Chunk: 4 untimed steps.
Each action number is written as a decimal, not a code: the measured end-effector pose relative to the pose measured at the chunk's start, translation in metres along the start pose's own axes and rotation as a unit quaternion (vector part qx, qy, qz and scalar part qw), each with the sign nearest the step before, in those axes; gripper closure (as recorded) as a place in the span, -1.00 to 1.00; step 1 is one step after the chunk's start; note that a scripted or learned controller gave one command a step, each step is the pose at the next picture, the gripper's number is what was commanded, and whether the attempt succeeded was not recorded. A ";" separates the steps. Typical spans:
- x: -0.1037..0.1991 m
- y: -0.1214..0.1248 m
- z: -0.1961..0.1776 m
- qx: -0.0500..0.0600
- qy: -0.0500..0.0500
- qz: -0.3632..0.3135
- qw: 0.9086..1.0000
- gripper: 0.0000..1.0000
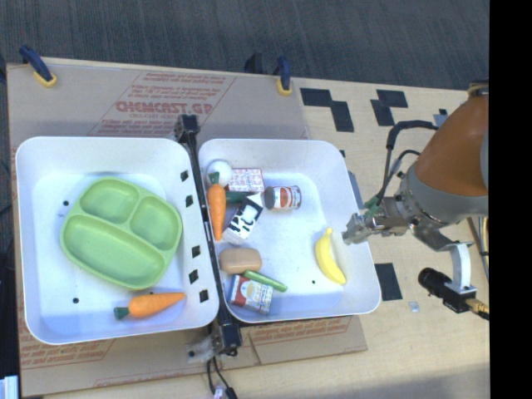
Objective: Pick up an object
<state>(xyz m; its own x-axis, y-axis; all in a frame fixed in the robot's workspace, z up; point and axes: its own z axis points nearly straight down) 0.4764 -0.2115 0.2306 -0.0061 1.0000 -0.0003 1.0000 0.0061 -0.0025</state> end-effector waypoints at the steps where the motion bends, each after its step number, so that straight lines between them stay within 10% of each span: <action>1: 0.007 0.001 -0.023 -0.003 -0.001 0.000 1.000 1.00; 4: 0.000 0.000 0.002 0.000 0.000 0.000 1.000 1.00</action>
<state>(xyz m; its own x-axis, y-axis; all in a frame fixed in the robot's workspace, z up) 0.4764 -0.2111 0.2282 -0.0063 1.0000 0.0000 1.0000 0.0063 -0.0024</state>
